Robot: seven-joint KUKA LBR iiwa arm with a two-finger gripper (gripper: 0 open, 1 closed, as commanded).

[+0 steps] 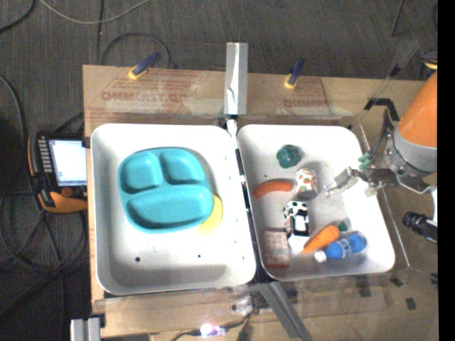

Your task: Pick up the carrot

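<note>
The carrot is orange with a small green end. It lies slanted in the front part of the right bin, between a black-and-white cow figure and a blue bottle. My gripper hangs over the right side of that bin, up and to the right of the carrot and apart from it. Nothing shows in its grasp. The grey arm with its orange band comes in from the right edge.
The right bin also holds a teal lump, a red-orange sausage shape, a small spotted can and a brownish box. In the left bin lies a blue divided plate over something yellow.
</note>
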